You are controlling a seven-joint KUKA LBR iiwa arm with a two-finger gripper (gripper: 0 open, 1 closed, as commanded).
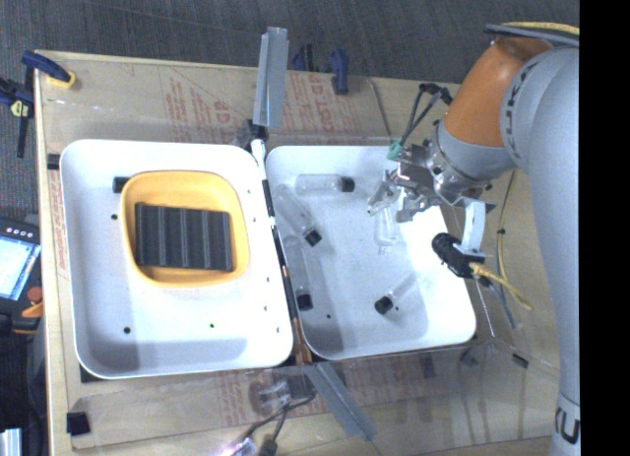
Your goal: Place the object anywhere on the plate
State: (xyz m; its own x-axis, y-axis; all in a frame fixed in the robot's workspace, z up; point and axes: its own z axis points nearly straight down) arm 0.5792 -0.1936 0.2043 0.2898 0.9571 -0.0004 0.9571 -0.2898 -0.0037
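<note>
The hand hangs over the upper right part of the right bin, at the end of the grey arm w/ the orange band. Just below the hand a clear tube stands almost upright; its top seems to sit between the fingers, but the parts are small and shiny, so I cannot tell for sure if the hand has hold of it, or how far it is open.

Other things in the same bin, relative to the hand:
- a clear tube w/ black cap lies just to the left of it, near the bin's top wall;
- a long clear tube lies further left and a bit lower, slanted, its black cap at the lower end;
- one more clear tube lies far left and low, along the left wall, black cap at the bottom;
- a short clear tube w/ black cap lies below the hand, well apart from it.

The plate is yellow, w/ a dark ribbed insert in the middle. It lies in the left bin, well to the left of the hand. Both bins sit side by side on the worktop.
</note>
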